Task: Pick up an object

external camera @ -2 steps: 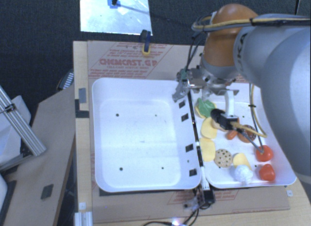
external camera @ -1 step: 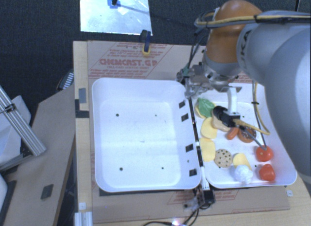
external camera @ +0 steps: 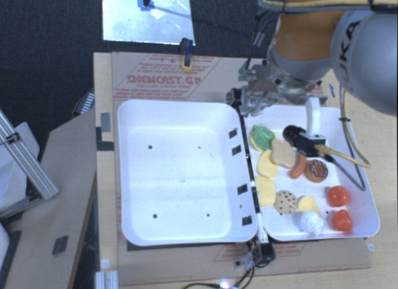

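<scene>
**A:** Starting at the near wall, what lies in the right bin (external camera: 362, 202)?

**B:** A white lump (external camera: 309, 221), with a red tomato (external camera: 341, 220) just beside it and a second tomato (external camera: 337, 196) right behind that one.

**A:** And farther in?

**B:** A chocolate-chip cookie (external camera: 285, 202) sits beside a yellow wedge (external camera: 308, 204). A yellow slice (external camera: 265, 191) lies by the wall next to the other bin, and a second yellow slice (external camera: 268, 165) lies behind it. Then come a sprinkled doughnut (external camera: 316, 171) and an orange-red sausage (external camera: 298, 165) touching a piece of toast (external camera: 283, 153). Farthest back is a green piece (external camera: 263, 137).

**A:** The left bin (external camera: 180, 176)?

**B:** It sits just beside the right one. Both rest on printed cardboard (external camera: 168, 76) on the bench (external camera: 65, 182).

**A:** How is the arm (external camera: 367, 45) posed?

**B:** It reaches in from the right, with its orange band (external camera: 311, 14) high over the far rim. The hand (external camera: 252, 102) hangs at the right bin's far corner, near the join between the bins and beyond the green piece. Whether it is clenched or released, I cannot tell. Every object lies on the bin floor.

**A:** Counts?

**B:** Two bins, two tomatoes and three yellow pieces. There is one each of lump, cookie, doughnut, sausage, toast and green piece.
</scene>
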`<state>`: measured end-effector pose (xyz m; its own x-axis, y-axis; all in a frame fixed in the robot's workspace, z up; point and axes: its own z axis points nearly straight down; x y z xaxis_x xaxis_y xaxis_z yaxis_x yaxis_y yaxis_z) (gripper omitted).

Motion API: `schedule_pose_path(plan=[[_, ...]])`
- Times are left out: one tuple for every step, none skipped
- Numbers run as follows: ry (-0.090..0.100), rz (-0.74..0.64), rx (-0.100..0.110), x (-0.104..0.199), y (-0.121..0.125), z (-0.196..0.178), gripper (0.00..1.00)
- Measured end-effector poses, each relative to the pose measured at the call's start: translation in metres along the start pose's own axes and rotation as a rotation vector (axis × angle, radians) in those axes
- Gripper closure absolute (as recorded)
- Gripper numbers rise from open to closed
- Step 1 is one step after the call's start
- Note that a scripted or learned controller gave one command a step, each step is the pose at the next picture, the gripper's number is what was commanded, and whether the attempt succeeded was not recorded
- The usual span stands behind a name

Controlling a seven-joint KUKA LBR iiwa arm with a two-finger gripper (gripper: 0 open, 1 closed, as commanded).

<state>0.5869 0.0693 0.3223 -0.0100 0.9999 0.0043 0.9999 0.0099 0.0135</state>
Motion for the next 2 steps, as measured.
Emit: schedule_pose_path(plan=[[0.000,-0.001,0.005,0.066,0.019,-0.048,1.00],[0.002,-0.001,0.004,0.141,0.032,-0.120,1.00]])
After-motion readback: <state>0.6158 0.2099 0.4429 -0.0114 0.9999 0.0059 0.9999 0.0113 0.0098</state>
